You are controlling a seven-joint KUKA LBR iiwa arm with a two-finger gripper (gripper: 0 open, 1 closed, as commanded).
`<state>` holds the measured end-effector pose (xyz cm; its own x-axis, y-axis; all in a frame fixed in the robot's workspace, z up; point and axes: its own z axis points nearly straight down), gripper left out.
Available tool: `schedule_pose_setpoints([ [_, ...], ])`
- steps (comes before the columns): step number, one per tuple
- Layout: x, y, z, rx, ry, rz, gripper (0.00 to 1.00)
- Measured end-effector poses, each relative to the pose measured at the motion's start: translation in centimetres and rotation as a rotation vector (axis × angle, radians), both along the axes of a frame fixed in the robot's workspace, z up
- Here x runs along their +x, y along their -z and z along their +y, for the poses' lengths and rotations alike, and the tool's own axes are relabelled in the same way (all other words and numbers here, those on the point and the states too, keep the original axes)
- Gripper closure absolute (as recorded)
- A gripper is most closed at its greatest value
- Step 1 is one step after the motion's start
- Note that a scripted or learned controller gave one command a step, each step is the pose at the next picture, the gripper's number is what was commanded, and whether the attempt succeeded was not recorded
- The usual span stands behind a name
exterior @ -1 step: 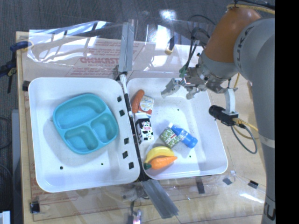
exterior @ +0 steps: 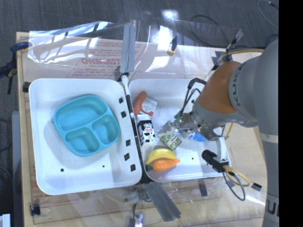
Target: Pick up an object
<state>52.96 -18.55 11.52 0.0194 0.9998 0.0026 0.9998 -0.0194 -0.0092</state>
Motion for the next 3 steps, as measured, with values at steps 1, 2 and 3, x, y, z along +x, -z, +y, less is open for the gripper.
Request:
schedule_pose_setpoints([
  [1, -1.1, 2.6, 1.2, -0.001, 0.061, -0.005, 0.0],
  [2, -1.0, 1.8, 1.2, 0.0, 0.055, -0.001, 1.0],
  [3, -1.3, -6.1, 4.6, -0.003, 0.206, -0.003, 1.0],
])
